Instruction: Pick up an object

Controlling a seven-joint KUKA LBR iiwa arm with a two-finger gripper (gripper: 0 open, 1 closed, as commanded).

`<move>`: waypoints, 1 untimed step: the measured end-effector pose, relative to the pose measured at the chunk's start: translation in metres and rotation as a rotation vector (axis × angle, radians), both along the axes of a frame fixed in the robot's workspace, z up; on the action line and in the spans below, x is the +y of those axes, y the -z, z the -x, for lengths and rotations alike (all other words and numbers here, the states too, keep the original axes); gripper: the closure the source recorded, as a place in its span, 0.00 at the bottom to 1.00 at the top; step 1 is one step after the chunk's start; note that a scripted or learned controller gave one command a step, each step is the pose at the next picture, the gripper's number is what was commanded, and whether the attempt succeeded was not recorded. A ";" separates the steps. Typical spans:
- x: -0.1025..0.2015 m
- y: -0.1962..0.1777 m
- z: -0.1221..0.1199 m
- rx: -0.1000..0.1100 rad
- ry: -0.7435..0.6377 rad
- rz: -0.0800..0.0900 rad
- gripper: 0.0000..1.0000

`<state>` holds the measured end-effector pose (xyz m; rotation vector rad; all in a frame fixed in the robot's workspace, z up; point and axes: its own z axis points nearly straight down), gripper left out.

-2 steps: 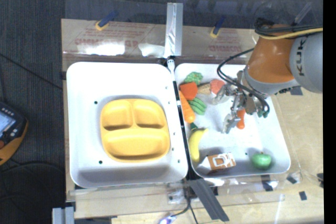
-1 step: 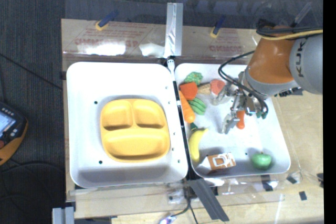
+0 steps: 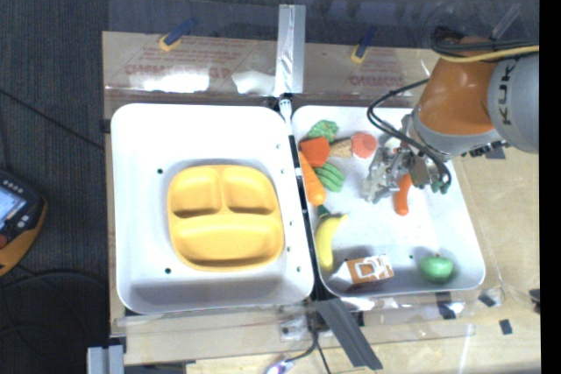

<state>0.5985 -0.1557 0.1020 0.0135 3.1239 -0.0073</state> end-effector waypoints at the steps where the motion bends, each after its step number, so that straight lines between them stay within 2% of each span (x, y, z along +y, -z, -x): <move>1: 0.000 0.000 0.000 0.000 0.000 0.000 0.00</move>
